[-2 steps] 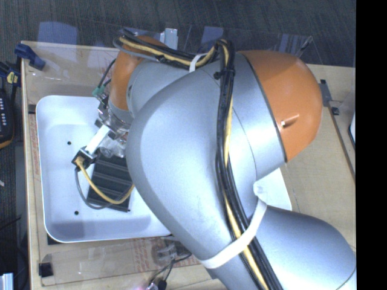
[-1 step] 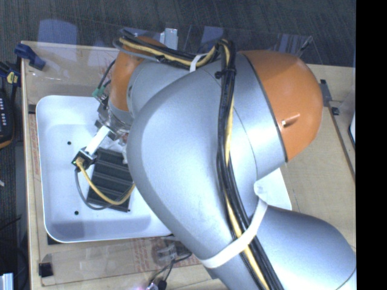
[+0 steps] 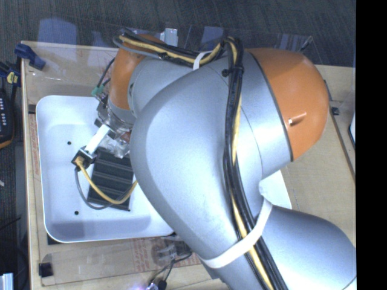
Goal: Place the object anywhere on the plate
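At the far left, a blue clamp (image 3: pixel 28 55) sat on the corner of the wooden bench (image 3: pixel 84 261), and a dark device lay partly out of frame at the left edge. Next came the left white bin (image 3: pixel 53 162), its rounded rim and pale floor plain to see, with two small dark dots on the floor, one near the upper left and one near the lower left. Low over the middle of this bin hung the gripper (image 3: pixel 110 175), seen as a black ribbed block tilted toward the lower left, its underside close to or on the bin floor; which of the two could not be told. A yellow cable (image 3: pixel 91 189) looped round the block's left and lower sides, and a white strip (image 3: pixel 97 140) ran from its upper left corner up to the wrist. Whether the gripper was open or closed, and whether it had hold of anything, could not be told, since its own body hid the tip. Where the object lay could not be told either. Above the block rose the orange band (image 3: pixel 120 71) of the wrist. To the right, the grey arm (image 3: pixel 187 162) swept across the right part of the bin and much of the bench, with a bundle of black and yellow cables (image 3: pixel 233 132) running down its length. Further right sat an orange joint cap (image 3: pixel 296 110), and at the right edge a sliver of the second white bin (image 3: pixel 352 128) showed.
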Controlling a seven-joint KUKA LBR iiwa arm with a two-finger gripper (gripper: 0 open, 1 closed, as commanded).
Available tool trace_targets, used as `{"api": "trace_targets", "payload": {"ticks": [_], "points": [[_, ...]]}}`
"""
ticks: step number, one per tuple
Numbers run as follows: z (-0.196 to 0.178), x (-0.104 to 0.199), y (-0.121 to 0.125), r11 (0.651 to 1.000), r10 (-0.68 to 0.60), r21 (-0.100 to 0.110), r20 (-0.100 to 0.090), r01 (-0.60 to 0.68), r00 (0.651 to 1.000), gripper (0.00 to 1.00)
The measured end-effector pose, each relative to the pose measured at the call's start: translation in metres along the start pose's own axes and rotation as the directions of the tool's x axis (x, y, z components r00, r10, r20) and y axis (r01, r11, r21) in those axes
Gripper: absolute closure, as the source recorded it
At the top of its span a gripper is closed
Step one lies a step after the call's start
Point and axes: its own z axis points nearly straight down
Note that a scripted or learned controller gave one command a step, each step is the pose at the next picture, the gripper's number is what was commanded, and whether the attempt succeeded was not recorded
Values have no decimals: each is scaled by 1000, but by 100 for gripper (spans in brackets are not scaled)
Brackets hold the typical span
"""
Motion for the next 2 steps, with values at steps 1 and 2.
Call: {"api": "trace_targets", "payload": {"ticks": [1,2], "points": [[-288,-19,-10,961,-277,-9,-3,277,961,100],[-106,28,-67,911,-413,-4,6,413,911,100]]}}
